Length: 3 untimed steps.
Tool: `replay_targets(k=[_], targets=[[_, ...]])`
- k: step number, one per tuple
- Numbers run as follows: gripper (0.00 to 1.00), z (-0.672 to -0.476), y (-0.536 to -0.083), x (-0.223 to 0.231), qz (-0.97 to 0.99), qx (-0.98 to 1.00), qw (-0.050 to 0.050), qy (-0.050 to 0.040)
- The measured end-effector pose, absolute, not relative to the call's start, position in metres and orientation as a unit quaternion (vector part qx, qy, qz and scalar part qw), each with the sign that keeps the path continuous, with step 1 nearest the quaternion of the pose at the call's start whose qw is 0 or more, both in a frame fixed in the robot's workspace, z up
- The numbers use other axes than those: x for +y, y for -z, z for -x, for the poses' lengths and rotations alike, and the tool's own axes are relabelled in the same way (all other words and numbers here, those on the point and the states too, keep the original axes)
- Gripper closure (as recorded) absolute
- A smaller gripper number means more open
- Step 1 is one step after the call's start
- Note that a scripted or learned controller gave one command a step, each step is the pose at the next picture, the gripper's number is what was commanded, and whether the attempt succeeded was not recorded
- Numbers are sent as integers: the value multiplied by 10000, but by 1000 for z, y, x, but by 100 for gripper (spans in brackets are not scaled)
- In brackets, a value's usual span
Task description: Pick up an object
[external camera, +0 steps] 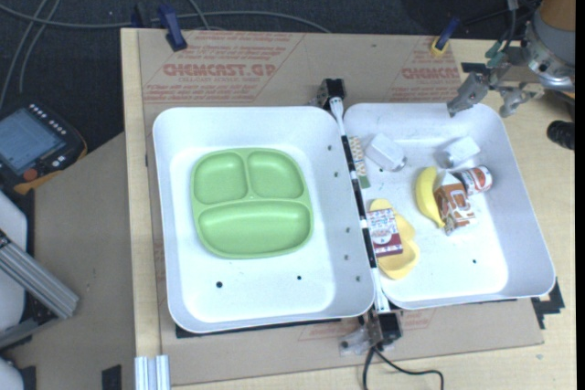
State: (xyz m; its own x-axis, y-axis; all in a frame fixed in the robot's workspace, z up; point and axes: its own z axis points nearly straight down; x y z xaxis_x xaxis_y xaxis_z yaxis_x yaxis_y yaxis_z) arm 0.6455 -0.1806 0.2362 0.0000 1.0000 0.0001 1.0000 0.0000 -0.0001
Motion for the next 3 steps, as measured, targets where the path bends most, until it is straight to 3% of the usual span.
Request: replay_targets(k=[1, 2, 3], targets=[[0, -622, -123, -166, 7069, -7073, 4, -2], [0, -603, -86, -136, 7070, -7072, -12, 6], [100, -604, -97, -136, 7072, -7070, -31, 14]])
